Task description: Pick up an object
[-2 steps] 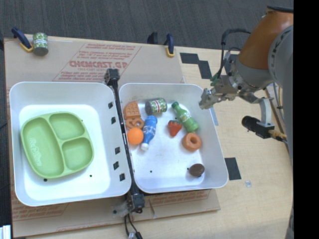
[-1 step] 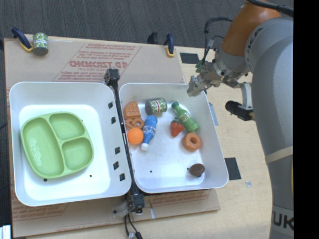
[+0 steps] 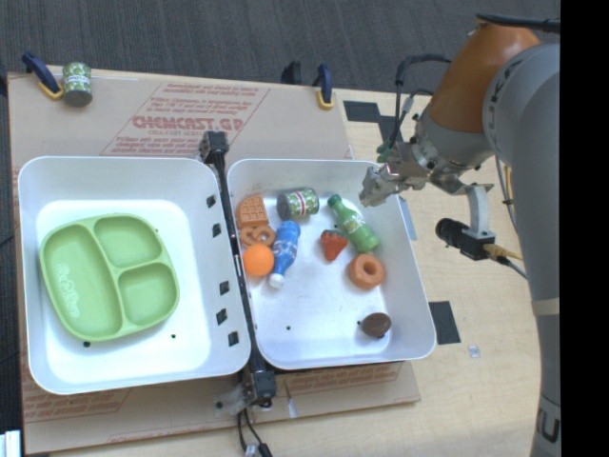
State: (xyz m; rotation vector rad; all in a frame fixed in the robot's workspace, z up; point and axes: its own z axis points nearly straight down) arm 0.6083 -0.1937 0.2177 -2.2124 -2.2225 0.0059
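Nearest the camera, at the near end of the right bin [image 3: 419,336], sat a brown chocolate donut [image 3: 376,325]. Using that bin as my landmark: orange glazed donut [image 3: 366,270] just above the brown one, strawberry [image 3: 332,244] and green bottle [image 3: 353,223] toward the far right corner, small can [image 3: 299,203] near the far wall, blue bottle [image 3: 284,251], orange ball [image 3: 258,260] and waffle-like biscuit [image 3: 252,215] along its left wall. Left of it, the second bin [image 3: 29,274] held a green divided plate [image 3: 109,274].

My gripper [image 3: 377,188] hung over the right bin's far right corner, close by the green bottle's cap. I couldn't tell how far it was spread, and I saw nothing in it.

Step, my read: approach, no grasp yet. The green bottle looked the likeliest target. Next move would call for dropping down and lining up across the bottle's body, clear of the bin wall and the strawberry just beside it.

Both bins sat on a cardboard sheet [image 3: 190,117] with red print, clamped at its far edge, on a pale bench [image 3: 457,293]; dark carpet [image 3: 238,17] beyond.
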